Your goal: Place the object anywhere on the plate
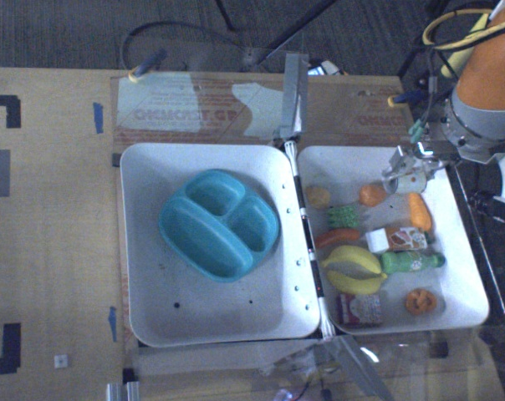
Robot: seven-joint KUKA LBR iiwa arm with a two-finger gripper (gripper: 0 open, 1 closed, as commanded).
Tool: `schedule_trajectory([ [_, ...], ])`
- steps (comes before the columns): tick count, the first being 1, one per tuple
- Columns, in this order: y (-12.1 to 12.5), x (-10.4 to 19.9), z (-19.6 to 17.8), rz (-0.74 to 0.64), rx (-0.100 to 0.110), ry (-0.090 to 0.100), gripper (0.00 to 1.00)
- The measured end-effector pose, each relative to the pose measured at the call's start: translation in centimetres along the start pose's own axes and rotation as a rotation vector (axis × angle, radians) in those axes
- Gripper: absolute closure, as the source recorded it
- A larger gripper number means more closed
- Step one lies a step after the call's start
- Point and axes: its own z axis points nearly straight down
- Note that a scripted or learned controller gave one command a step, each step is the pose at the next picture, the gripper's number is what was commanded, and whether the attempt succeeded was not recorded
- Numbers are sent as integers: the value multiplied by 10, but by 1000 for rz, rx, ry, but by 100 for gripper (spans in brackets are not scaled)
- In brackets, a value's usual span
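A: Where does the job stand?

B: At the pick, I'd say. The blue plate (220, 223) lies in the left bin (144, 307) with all three compartments bare, so nothing has been placed on it yet. Everything that could go there sits in the right bin (466, 303), across the divider from the plate.

A: And the arm?

B: The gripper (405, 174) hangs over the far part of the right bin, on the side away from the plate. It is just beside a small orange piece (371, 195) and an orange carrot-like piece (420, 211).

A: Has it got hold of anything?

B: I cannot tell how the fingers stand; the metal blurs together from up here, and I see nothing between them.

A: Which object is it after?

B: A guess only: the small orange piece, since it lies nearest the gripper. The yellow banana (353, 270), the green bottle (411, 261) and the green bunch (343, 216) all lie nearer the plate's side or further toward the front of the bin.

A: So what does the next move need?

B: A clean descent onto one item without nudging its close-packed neighbours, a firm close, then a lift high enough to clear the bin walls and the divider before carrying it over to the plate. Any compartment will do.
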Motion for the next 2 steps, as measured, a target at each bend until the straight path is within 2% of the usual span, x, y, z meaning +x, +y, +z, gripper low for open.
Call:
schedule_trajectory([
  [1, -17, 73, 43, -163, 3, 2, 100],
  [2, 41, 139, 41, -390, -6, 0, 100],
])
